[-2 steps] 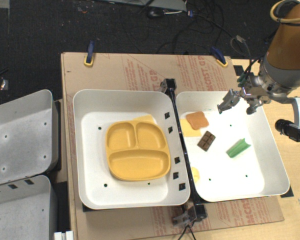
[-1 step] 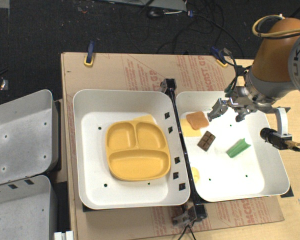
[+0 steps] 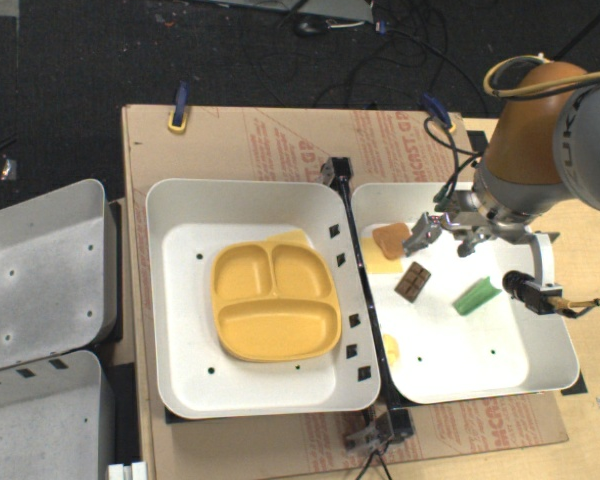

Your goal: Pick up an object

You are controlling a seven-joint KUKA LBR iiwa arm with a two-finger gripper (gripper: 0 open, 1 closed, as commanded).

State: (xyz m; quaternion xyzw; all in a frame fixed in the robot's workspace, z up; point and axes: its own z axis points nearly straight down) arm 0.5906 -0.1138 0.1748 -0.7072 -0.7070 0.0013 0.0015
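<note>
Cardboard (image 3: 280,143) printed with unreadable red lettering underlies both bins; the tool (image 3: 447,236) hangs open, gripping nothing.

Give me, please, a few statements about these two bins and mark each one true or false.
1. The yellow divided plate lies in the left bin. True.
2. The green block lies in the left bin. False: it lies in the right bin.
3. The gripper hangs over the right bin. True.
4. The brown block sits on the yellow divided plate. False: it lies on the right bin's floor.
5. The gripper holds the green block. False: the block lies apart, below it in the view.
</note>
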